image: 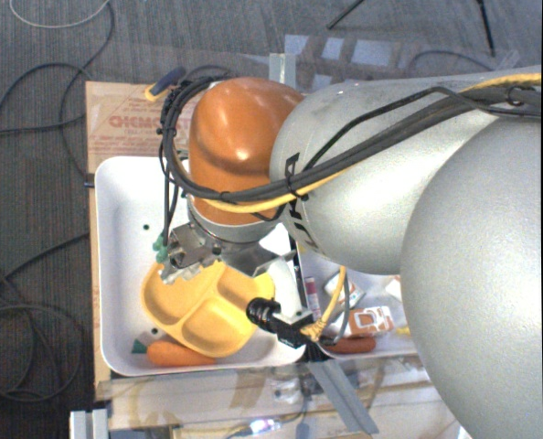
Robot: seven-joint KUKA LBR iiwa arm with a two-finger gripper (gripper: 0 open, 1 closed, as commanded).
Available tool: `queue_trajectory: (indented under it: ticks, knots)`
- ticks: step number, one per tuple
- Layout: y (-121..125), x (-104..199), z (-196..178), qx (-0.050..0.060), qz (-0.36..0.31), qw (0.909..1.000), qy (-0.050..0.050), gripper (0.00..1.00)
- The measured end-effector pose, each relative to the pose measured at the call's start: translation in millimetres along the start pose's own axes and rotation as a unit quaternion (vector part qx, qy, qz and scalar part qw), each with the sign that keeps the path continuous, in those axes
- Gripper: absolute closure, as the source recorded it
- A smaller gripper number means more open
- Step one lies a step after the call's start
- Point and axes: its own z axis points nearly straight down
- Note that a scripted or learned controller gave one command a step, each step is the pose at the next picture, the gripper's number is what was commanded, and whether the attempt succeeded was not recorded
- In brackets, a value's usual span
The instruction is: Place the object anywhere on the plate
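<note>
Arm (372,172): reaching in from the right and hanging over both bins, its grey bulk covering most of the right side, its orange band (239,140) sitting above the wrist over the left bin.
Gripper (182,262): pointing down at the upper left part of the plate — the metal head is showing just under the orange band, but whether anything is held in it cannot be told from this angle.
Plate (198,309): lying in the lower half of the left bin, yellow, moulded into sections, its upper edge running under the gripper head.
Carrot (175,355): lying on the floor of the left bin, orange with a small green end pointing left, stretching along the bin's near wall and touching the plate's lower rim from outside — it is not resting on the plate.
Left bin (121,245): sitting white and shallow on the bench, its left part showing bare floor.
Right bin (372,323): lying mostly under the arm, showing a few small packets and a reddish item near its front.
Cables (175,135): running in a black bundle down the wrist.
</note>
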Motion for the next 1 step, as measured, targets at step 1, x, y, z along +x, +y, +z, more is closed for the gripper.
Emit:
queue_trajectory:
  ticks: [1]
  knots:
    - [-0.4,0.7,-7.6,0.002,-0.001,1.0,0.0,1.0]
